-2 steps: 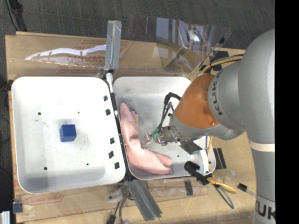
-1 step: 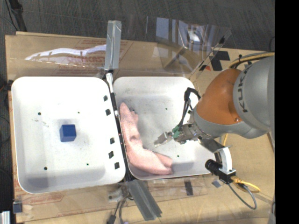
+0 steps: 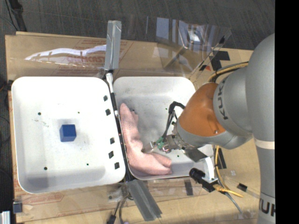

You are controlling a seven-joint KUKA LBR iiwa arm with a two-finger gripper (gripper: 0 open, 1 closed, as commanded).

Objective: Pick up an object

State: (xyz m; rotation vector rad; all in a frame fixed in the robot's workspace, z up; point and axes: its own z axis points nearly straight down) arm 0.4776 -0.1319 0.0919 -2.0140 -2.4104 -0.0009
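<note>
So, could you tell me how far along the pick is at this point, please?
Done: the arm has reached into the right bin, with the gripper low over the pink cloth by the divider. In hand: nothing that can be confirmed; the cloth lies on the bin floor, and the grip itself is too small to read. Left: closing on an object and lifting it. The blue cube sits untouched in the left bin.

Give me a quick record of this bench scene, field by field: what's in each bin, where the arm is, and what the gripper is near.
left bin: shallow white bin holding one small blue cube, near its middle
right bin: shallow white bin holding a pink soft cloth-like object along its left and near sides
arm: grey with an orange band, reaching in over the right bin
gripper: low, at the pink object's upper edge
grasp: cannot tell
</note>
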